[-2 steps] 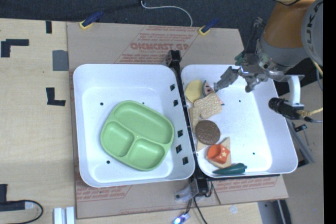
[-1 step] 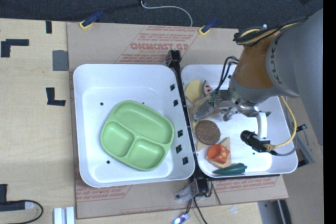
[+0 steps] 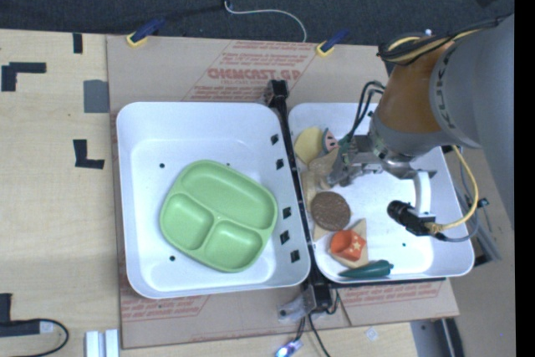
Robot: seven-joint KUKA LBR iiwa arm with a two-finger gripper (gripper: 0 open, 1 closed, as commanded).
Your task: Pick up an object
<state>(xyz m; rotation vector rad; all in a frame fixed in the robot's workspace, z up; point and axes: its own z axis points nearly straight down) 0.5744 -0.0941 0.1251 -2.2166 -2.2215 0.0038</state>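
A: What takes up the most room?
B: The cardboard sheet (image 3: 251, 71) under everything, then the two white bins. The left bin (image 3: 142, 130) fills the middle of the frame; the right bin (image 3: 443, 263) sits against it at centre right.
A: And the arm?
B: The arm (image 3: 426, 96), grey with an orange band, comes in from the upper right and bends down over the right bin. Its gripper (image 3: 341, 167) hangs low at that bin's upper left part; I cannot tell how the claw stands.
A: What lies in the bins?
B: A green divided plate (image 3: 219, 215) in the left bin, lower middle. In the right bin, along its left side: a pale yellow piece (image 3: 308, 143) uppermost, just left of the gripper, a brown disc (image 3: 331, 210) just below the gripper, an orange-red chunk (image 3: 348, 245) lower down, and a green pepper (image 3: 368, 269) by the bottom rim.
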